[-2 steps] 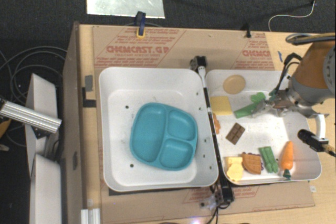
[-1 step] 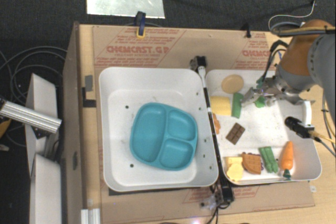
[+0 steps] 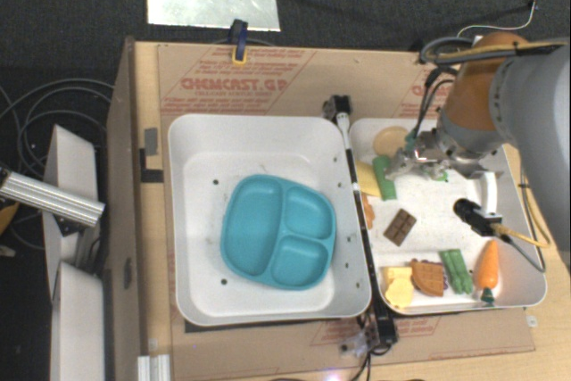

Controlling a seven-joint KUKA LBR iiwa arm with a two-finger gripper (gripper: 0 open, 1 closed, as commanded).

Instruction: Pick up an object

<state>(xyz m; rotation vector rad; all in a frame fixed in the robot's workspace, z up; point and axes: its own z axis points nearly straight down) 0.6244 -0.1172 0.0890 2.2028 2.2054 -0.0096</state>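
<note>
My gripper [image 3: 419,158] hangs low over the back of the right bin [image 3: 517,192], with the grey arm and its orange band coming in from the right. A green stick-shaped toy [image 3: 385,178] lies just left of the gripper, and a tan round piece [image 3: 390,141] sits behind that. Further forward in the same bin lie a brown chocolate bar [image 3: 400,227], a yellow cheese wedge [image 3: 399,287], a brown toast slice [image 3: 428,277], a green pod [image 3: 457,270] and an orange carrot [image 3: 487,263]. The view shows nothing held by the gripper.
The left bin [image 3: 192,192] holds a teal divided plate [image 3: 278,230]. A yellow piece [image 3: 367,182] and a small orange piece [image 3: 368,214] lie against the divider between the bins. The bins rest on a cardboard sheet [image 3: 232,85].
</note>
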